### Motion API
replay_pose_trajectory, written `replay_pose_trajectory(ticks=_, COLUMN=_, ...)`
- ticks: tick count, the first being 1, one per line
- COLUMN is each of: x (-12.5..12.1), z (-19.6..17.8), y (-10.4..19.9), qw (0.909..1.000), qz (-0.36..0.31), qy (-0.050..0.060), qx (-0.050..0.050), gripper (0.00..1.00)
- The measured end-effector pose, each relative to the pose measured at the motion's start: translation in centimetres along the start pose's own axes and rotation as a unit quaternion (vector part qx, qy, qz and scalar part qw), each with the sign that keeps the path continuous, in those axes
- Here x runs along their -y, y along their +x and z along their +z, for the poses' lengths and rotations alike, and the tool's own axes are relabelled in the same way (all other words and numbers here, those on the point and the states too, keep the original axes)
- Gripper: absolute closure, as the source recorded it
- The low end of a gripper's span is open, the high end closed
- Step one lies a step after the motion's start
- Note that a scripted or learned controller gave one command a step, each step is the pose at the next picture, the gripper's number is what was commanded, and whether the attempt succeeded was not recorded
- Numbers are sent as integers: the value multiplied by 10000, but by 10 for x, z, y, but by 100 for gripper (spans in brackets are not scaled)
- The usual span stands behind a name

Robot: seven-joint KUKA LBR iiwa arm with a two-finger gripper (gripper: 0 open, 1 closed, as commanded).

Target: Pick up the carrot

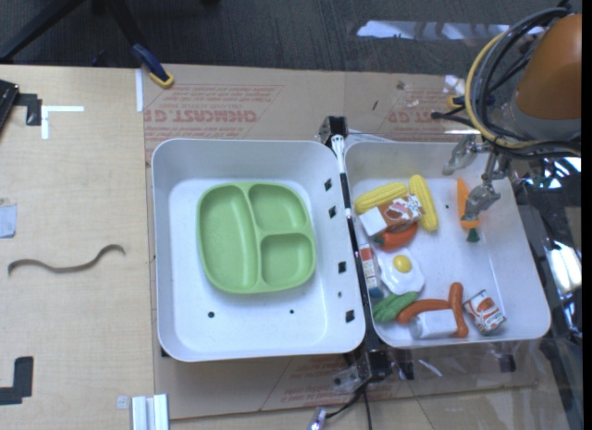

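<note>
- Overhead, the camera view takes in a wooden tabletop [74,197] carrying two shallow white bins side by side, the left bin [171,262] and the right bin [518,271]
- A green divided plate [257,236] lies flat in the middle of the left bin
- The grey arm [546,67] with its orange band comes in from the right, over the far right corner of the right bin
- The hand [480,199] hangs low by the right bin's far right part, just beside the carrot; whether its fingers are apart or together I cannot tell
- The carrot [465,208] is a small orange piece with a green tip on the bin floor, partly hidden by the hand, well apart from the other food
- Two yellow corn cobs [381,197] lie near the far left of the right bin, with a fried egg [402,271] nearer the middle
- A red sausage [428,308] and a green vegetable [393,306] sit near the front wall, by a small carton [486,313]
</note>
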State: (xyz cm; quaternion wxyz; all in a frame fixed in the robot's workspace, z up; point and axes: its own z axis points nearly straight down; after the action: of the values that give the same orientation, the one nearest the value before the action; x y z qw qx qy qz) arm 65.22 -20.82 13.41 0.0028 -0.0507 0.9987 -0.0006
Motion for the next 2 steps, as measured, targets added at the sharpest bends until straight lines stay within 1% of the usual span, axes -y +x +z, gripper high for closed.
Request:
replay_pose_trajectory(ticks=1, x=13, z=40, y=-8, qw=9988, qz=490, qy=6, qx=16, gripper=0)
replay_pose_trajectory(ticks=2, x=13, z=27, y=-11, qw=9988, qz=476, qy=27, qx=67, gripper=100)
